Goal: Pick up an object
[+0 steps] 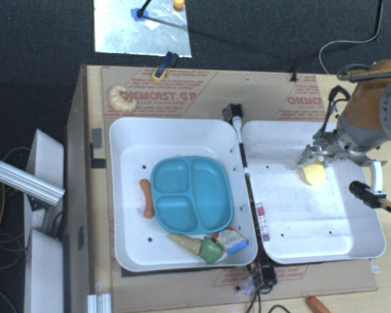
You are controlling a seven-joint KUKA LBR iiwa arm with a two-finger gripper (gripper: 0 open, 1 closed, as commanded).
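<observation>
Worktop [182, 90]: brown printed board carrying two shallow white bins side by side. Left bin [127, 142]: holds a blue divided tray [191, 194], an orange sausage-shaped piece [146, 197] just beside the tray's left edge, and near the front wall a cone-shaped item [186, 242], a green piece [210, 251] and a small printed packet [232, 240] close together. Right bin [293, 240]: holds one pale yellow object [313, 174] lying on the bin floor toward its back right. Arm [371, 106]: grey with orange band, reaching in from the right; gripper [320, 154] low over the right bin, directly above and touching or nearly touching the yellow object. State of the jaws: cannot be told at this angle. Task status: approach to the yellow object looks complete or nearly so; grasp unconfirmed, object apparently not yet raised off the bin floor; closing and lifting judged outstanding.
</observation>
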